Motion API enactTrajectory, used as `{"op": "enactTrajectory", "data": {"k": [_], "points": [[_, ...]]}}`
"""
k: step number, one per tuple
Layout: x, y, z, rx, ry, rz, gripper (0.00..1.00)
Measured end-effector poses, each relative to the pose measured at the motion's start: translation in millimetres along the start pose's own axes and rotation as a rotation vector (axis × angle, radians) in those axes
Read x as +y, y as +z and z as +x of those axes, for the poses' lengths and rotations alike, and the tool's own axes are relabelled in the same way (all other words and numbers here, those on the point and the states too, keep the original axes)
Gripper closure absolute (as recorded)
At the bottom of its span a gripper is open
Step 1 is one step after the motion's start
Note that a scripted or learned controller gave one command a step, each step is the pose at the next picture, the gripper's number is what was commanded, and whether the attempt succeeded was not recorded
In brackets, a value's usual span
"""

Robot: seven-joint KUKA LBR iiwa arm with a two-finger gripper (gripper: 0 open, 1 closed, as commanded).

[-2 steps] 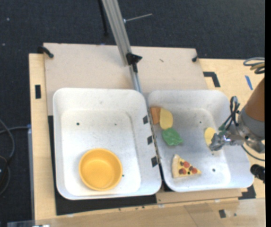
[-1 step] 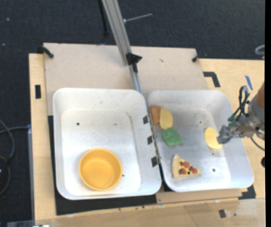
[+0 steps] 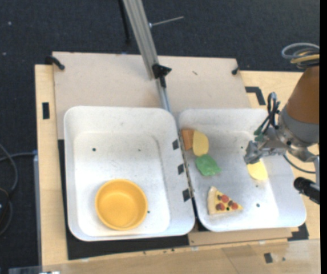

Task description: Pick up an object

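In the right bin lie a yellow and orange toy piece, a green leafy piece, a pizza slice and a pale yellow piece. My gripper hangs over the bin's right half, just above and touching the top edge of the pale yellow piece. The grey arm with its orange band comes in from the right. A yellow bowl sits in the left bin, near its front.
A slanted metal pole rises from the bench behind the two bins. Cables hang beside the wrist. The bench edge runs along the left, with dark floor beyond.
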State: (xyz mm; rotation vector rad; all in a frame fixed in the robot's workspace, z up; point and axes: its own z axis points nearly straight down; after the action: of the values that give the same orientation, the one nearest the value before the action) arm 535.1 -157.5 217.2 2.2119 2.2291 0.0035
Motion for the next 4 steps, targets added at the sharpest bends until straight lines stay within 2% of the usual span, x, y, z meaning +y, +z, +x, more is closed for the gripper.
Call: {"op": "enactTrajectory", "data": {"k": [3, 4], "points": [[59, 9, 141, 0.001, 0.000, 0.001, 1.00], [86, 8, 187, -0.001, 0.001, -0.001, 1.00]]}}
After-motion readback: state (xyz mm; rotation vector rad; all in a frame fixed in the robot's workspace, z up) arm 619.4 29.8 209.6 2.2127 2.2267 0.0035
